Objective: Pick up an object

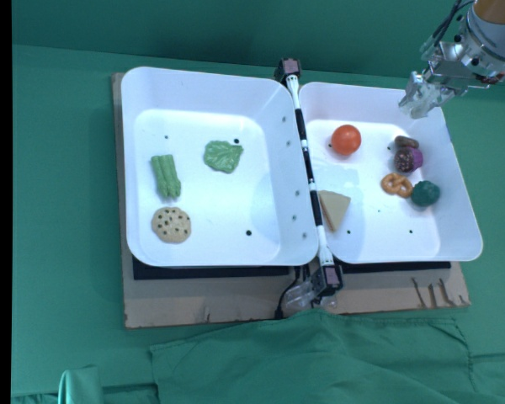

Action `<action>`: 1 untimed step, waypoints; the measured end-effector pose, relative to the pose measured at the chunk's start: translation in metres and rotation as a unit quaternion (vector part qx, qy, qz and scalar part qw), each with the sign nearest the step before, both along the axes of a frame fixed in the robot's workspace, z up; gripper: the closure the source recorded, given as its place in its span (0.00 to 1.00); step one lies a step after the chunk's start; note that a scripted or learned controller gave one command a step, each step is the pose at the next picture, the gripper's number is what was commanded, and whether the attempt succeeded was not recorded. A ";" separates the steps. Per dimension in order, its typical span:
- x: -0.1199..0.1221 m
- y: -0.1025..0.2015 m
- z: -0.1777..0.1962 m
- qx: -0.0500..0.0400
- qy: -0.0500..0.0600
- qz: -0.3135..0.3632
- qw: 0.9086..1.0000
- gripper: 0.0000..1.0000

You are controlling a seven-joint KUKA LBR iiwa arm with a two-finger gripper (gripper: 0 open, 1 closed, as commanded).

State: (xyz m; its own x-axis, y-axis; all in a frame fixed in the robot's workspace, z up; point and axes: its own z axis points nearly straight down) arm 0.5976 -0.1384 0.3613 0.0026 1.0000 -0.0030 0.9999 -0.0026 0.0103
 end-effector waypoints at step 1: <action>0.001 -0.001 0.021 0.000 0.002 0.000 1.000 1.00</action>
State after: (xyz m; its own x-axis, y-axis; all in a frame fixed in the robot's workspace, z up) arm 0.5983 -0.1393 0.3821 0.0023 1.0000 -0.0022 1.0000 -0.0023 0.0073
